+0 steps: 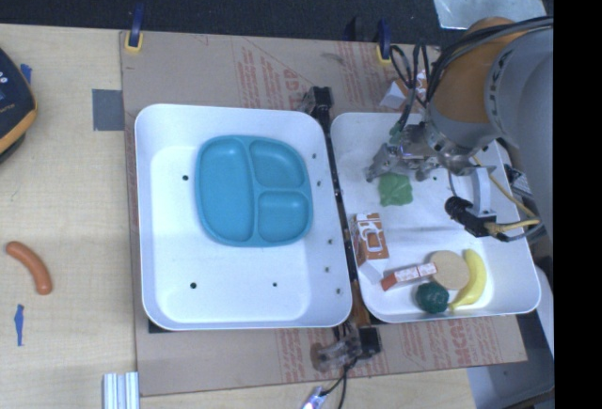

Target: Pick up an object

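Front edge: cable clutter (340, 353) is seen at the bench's near rim, below the gap between the two bins.
Right bin (513, 299): the loose items are gathered along its near side, a banana (474, 277), a tan round disc (450, 269), a dark green ball (434, 297), a red-and-white bar (407, 276) and an orange-brown packet (371, 238).
Left bin (169, 238): a blue divided plate (254, 189) is seen lying flat in it, well apart from the arm.
Gripper (406, 158): it is seen low over the far part of the right bin, directly above and just touching, or nearly touching, a green soft-looking piece (396, 190).
Jaws: their state cannot be told; the wrist and cables crowd the fingertips.
Likely target: the green piece is judged to be the thing aimed at, as it lies right under the tool.
Handling: it is judged light and pliable, cloth-like or leaf-like; it should crumple rather than slip, and little force is called for.
Where to grip: a pinch across its raised middle is advised, since thin flat edges may be missed against the bin floor.
Risk: only a fold may be caught and dropped.
Off the bins: a sausage-shaped toy (30, 267) is noted on the bare bench at far left.
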You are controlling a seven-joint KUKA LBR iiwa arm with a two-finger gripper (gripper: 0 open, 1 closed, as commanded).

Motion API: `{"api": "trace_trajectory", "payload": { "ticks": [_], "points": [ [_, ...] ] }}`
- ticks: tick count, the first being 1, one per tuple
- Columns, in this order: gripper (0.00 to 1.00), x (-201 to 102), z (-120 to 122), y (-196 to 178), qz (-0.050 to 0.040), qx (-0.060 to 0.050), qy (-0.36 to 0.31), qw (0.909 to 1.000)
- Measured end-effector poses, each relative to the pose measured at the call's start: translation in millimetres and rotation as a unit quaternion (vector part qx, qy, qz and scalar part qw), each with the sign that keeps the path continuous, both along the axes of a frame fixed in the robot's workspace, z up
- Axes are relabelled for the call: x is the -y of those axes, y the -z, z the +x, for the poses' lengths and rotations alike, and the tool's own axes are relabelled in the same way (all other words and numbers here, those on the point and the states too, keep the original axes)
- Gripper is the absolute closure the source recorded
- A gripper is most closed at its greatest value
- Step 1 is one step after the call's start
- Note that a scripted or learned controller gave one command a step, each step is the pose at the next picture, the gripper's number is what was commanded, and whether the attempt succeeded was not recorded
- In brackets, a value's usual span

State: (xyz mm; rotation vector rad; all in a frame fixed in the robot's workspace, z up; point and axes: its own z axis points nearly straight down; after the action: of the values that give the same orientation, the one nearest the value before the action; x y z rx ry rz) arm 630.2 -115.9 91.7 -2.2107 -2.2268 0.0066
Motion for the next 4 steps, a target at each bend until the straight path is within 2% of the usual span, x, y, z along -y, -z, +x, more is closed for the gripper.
{"api": "trace_trajectory", "payload": {
  "ticks": [1, 2, 3, 4],
  "points": [
    [0.00, 23, 10, 0, 0.0001, 0.001, 0.003, 1.0000],
    [0.00, 10, 18, -1, 0.0001, 0.003, 0.001, 1.0000],
    [0.00, -7, -3, 0, -0.0001, 0.001, 0.000, 1.0000],
    [0.00, 14, 11, 0, 0.0001, 0.002, 0.003, 1.0000]
  ]
}}
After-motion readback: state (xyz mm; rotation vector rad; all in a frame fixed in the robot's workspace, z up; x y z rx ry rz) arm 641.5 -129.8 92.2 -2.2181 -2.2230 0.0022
